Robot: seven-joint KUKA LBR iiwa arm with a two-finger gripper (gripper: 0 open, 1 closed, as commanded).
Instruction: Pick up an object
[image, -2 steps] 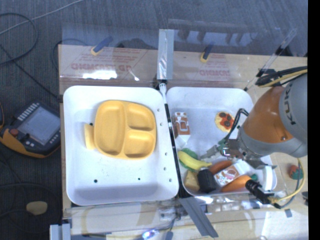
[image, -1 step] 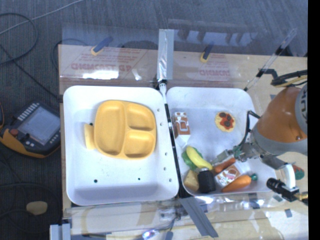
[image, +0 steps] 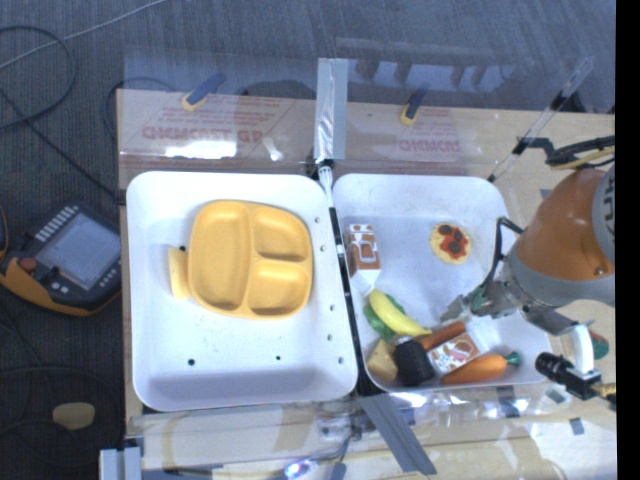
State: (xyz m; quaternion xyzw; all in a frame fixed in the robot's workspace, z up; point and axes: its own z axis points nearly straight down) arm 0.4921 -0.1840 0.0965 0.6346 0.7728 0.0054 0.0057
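Gripper point(image: 470, 306): low over the right bin's right half, beside the bottle; whether clamped or apart, cannot tell.
Arm point(image: 570, 243): grey with orange band, reaching in from the right.
Bottle point(image: 440, 353): black cap, red-and-white label, lying just below the gripper; label writing too small to read.
Carrot point(image: 480, 368): orange, touching the bottle, near the bin's front wall.
Banana point(image: 395, 316): yellow, left of the bottle.
Pizza toy point(image: 451, 242): small round piece, toward the back.
Small box point(image: 362, 246): brown and white, against the left wall.
Right bin point(image: 420, 193): white, shallow.
Left bin point(image: 150, 268): white, holding a yellow divided tray point(image: 248, 258).
Bench point(image: 150, 118): cardboard with mirrored red print, unreadable.
Floor point(image: 300, 13): grey carpet, cables, a handheld control pad point(image: 62, 258) at left.
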